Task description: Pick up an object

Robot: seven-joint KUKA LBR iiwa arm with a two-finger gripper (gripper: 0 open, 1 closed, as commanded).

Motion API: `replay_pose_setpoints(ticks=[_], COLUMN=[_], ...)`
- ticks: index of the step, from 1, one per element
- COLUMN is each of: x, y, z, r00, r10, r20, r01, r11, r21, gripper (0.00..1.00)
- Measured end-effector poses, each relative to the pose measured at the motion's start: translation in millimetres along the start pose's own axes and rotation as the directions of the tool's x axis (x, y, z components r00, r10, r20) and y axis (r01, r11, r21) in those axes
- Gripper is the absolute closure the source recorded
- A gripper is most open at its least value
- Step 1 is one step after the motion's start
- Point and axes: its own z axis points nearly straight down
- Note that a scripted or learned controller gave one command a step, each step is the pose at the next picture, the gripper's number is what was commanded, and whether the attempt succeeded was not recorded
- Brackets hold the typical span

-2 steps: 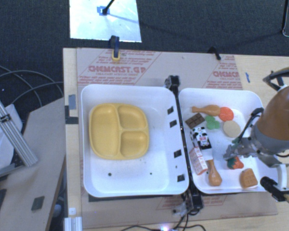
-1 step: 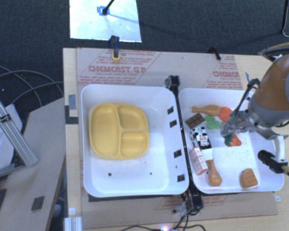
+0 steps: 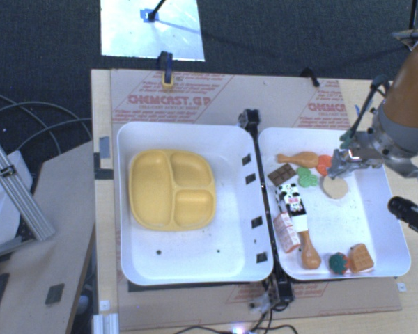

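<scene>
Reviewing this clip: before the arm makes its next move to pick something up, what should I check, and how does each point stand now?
1. Claw is over the right bin: ok.
2. A thing lies under the claw: ok, the pale round disc sits just below it.
3. Thing between the claw's fingers: cannot tell.
4. Room around the disc: not ok, the orange piece and green piece crowd it.
5. Left bin items away from the arm: ok, the yellow tray lies far off.

The arm (image 3: 411,110) runs off the right edge, and the tool (image 3: 340,164) partly hides an orange toy (image 3: 324,164).
</scene>
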Motion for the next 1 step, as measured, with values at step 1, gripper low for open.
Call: replay_pose_setpoints(ticks=[1], x=[-67.5], y=[8.1], z=[16.6], r00=[1.0], r10=[0.014], r20=[0.004], r01=[-0.014], r11=[1.0], r21=[0.008], gripper=[1.0])
